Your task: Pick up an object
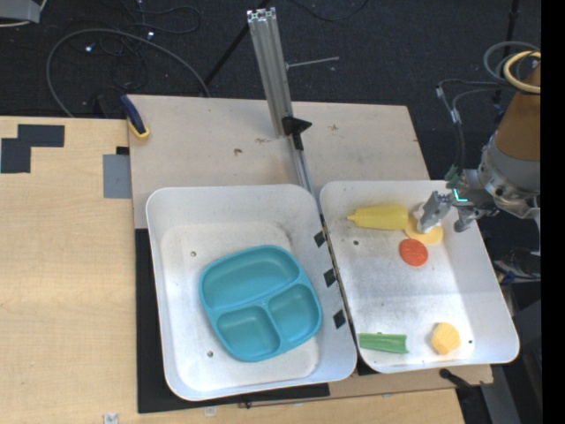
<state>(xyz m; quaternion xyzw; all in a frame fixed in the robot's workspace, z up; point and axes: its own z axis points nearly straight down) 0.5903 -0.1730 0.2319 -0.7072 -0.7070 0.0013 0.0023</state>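
Reaching from right, tool (446, 216) low over right bin (494, 325).

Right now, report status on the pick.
End effector over right bin's top edge, nothing seen held. Yellow piece just beside it, red round piece below. Blue tray in left bin.

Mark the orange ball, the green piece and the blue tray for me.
orange ball (413, 253), camera view, middle of its top.
green piece (383, 344), camera view, middle of its length.
blue tray (231, 281), camera view, floor of its large compartment.
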